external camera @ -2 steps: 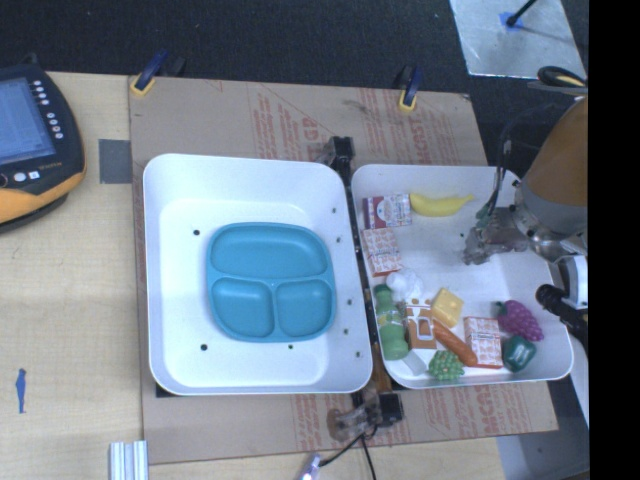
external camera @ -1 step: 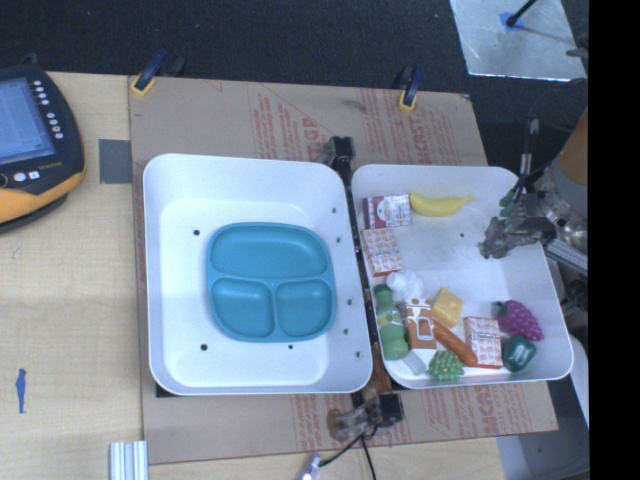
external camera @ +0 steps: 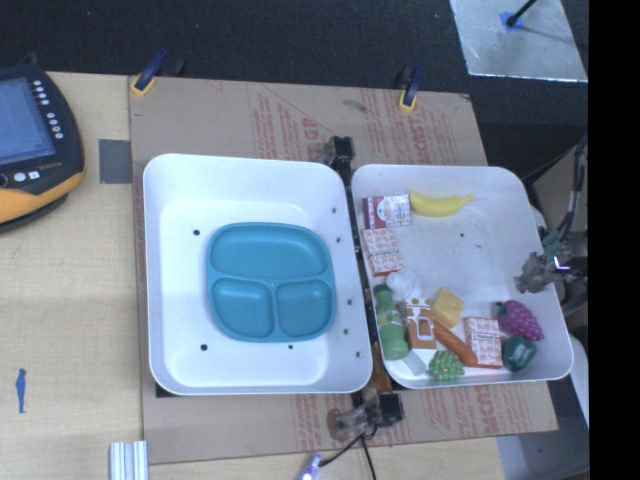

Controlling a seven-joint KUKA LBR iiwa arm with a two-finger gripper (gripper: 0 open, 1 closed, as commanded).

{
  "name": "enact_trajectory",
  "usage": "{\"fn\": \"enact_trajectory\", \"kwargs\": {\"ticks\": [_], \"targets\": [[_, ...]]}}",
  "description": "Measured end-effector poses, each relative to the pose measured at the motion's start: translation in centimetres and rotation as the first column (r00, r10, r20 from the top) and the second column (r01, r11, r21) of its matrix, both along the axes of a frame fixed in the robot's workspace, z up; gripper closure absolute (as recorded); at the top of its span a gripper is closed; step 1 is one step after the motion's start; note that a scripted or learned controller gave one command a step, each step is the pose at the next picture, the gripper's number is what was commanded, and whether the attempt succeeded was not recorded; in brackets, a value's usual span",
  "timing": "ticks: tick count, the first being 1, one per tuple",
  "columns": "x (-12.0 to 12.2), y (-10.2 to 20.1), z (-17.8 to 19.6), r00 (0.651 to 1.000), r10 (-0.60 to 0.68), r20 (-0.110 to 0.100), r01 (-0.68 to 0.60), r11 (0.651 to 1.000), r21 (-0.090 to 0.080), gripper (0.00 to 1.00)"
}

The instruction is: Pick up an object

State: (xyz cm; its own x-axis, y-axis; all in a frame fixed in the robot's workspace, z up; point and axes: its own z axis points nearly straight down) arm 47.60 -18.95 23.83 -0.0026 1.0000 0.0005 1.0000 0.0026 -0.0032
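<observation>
Purple grapes (external camera: 520,319) crowd the right bin (external camera: 490,183) beside the hand (external camera: 543,268), grip perhaps unreadable.

We see red print on the cardboard sheet (external camera: 300,108) under the bins and on small red-and-white packets (external camera: 381,251) in the right bin (external camera: 490,183), all too small to read.

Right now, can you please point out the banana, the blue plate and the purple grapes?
banana (external camera: 441,204): camera view, middle of the yellow fruit.
blue plate (external camera: 268,251): camera view, bare top compartment.
purple grapes (external camera: 521,319): camera view, centre of the bunch.
</observation>
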Motion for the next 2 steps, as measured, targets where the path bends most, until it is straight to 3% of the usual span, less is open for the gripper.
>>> {"fn": "enact_trajectory", "kwargs": {"ticks": [1,2], "targets": [[0.3,0.7,-14.2,1.000,0.004,0.010,-0.004,1.000,-0.003,1.00],[0.1,-0.3,-3.3,1.000,0.001,0.002,-0.001,1.000,-0.001,1.00]]}}
